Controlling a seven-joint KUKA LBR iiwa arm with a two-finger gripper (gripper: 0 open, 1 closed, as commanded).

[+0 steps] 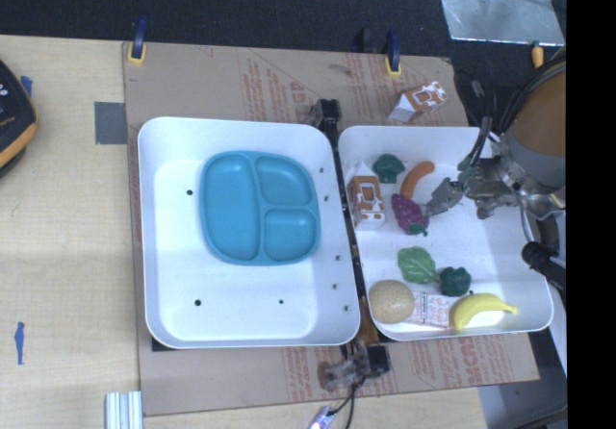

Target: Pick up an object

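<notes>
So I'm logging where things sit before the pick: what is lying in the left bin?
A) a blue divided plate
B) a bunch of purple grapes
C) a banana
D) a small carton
A: the blue divided plate lies alone in the left bin, while the food items lie in or behind the right bin.

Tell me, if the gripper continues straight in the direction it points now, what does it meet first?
Probably the purple grapes. The gripper points toward the view's left and slightly down, and the grapes lie just ahead of its tip. Its height above the right bin is unclear, so it could pass over them.
</notes>
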